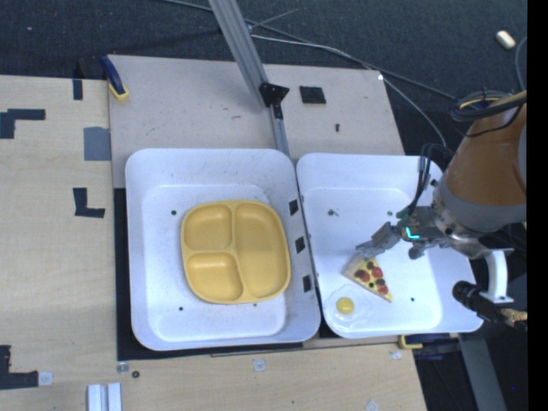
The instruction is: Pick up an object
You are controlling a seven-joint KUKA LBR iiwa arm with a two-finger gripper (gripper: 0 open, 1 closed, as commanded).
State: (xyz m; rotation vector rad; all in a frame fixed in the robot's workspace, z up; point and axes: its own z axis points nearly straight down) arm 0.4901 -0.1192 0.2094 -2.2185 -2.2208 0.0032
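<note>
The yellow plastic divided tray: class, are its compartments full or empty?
Empty. The yellow plastic divided tray in the left white bin shows three bare compartments.

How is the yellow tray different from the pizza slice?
The tray is big, plain yellow, rounded and split into compartments; the pizza slice is small, triangular, with red spots. The tray lies in the left bin, the slice in the right bin, beside the gripper. Both lie flat.

Landmark: right bin (342,178). Left bin (154,178) adjoins it on the left, divided plate (235,252) inside. In right bin: pizza slice (370,278) near front-centre; small round piece (344,306) front-left of slice. Gripper (377,243) just behind slice, arm (484,178) entering from right.
</note>
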